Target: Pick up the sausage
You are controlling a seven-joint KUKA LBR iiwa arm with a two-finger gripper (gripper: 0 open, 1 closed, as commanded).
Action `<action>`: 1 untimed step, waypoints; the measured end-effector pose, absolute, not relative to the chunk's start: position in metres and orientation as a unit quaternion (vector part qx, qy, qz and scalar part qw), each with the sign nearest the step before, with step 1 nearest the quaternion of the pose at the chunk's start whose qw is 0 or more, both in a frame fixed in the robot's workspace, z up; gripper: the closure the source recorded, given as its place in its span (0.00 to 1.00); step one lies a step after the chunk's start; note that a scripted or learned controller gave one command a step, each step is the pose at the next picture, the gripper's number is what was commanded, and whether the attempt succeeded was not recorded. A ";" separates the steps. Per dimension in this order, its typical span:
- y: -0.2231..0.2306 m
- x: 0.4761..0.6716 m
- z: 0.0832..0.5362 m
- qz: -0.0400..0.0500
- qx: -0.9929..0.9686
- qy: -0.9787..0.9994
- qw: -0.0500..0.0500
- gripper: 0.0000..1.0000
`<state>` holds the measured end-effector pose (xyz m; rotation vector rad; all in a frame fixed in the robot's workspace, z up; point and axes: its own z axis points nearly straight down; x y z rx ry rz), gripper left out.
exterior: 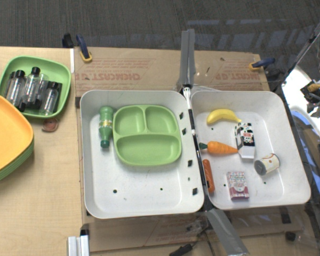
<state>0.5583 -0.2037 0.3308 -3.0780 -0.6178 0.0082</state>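
Camera view: sausage (208, 175) lies in right bin (288, 196), tight vs its left wall, just below carrot (221, 148). Long axis runs approx. top-to-bottom of view, along the wall. Claw state: can't tell. Wall contact prob. limits finger room; approach from the right.

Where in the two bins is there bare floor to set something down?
Left white bin: the near strip below the green divided plate. The right white bin is crowded; bare floor lies between the orange-red sausage and the pink patterned box.
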 end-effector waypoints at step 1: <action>-0.222 0.558 0.300 0.003 -0.995 -0.102 0.001 1.00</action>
